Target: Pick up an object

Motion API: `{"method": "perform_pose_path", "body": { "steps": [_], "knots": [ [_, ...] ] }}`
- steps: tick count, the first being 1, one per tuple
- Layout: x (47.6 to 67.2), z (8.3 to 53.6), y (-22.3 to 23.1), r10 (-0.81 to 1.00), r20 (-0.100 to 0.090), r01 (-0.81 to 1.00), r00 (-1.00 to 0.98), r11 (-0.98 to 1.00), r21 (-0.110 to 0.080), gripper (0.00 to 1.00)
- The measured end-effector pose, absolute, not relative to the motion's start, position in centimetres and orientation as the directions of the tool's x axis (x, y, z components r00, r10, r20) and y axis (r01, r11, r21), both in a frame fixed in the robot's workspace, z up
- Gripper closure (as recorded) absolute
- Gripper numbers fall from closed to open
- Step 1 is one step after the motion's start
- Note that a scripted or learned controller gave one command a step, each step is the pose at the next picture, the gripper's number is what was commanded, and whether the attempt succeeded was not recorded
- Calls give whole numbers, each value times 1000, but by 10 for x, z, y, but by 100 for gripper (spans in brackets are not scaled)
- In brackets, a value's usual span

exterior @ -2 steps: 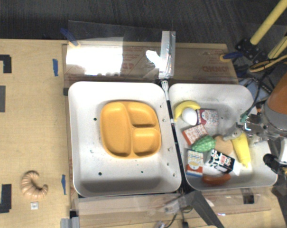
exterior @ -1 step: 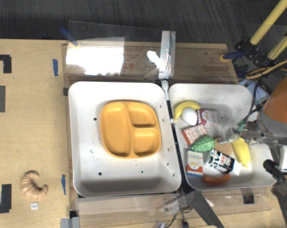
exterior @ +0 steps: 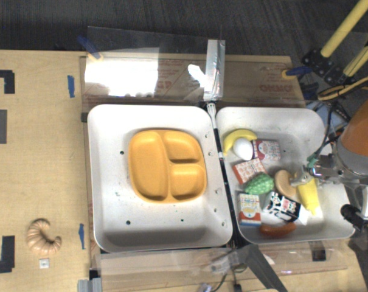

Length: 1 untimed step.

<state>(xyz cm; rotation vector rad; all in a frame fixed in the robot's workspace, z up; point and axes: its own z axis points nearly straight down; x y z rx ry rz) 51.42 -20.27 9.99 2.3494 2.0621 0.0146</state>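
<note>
The right bin holds a heap of toy food: a yellow banana, a white egg, a red-and-white carton, a red packet, a green lump, a tan bun, a yellow piece, a black-and-white carton, a blue-and-white carton and a red sausage. My gripper reaches in from the right edge, low over the bin's right side, just above the yellow piece and beside the tan bun. Nothing is visibly lifted.
The left bin carries a yellow divided plate. A toy croissant lies on the bench at the lower left. A clear plastic sheet stands behind the bins. Cables and yellow bars crowd the upper right.
</note>
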Motion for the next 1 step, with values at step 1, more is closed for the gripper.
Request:
{"method": "perform_pose_path", "body": {
  "steps": [1],
  "knots": [
    [550,236,-147,999,0,999,-35,35,8,100]
  ]
}}
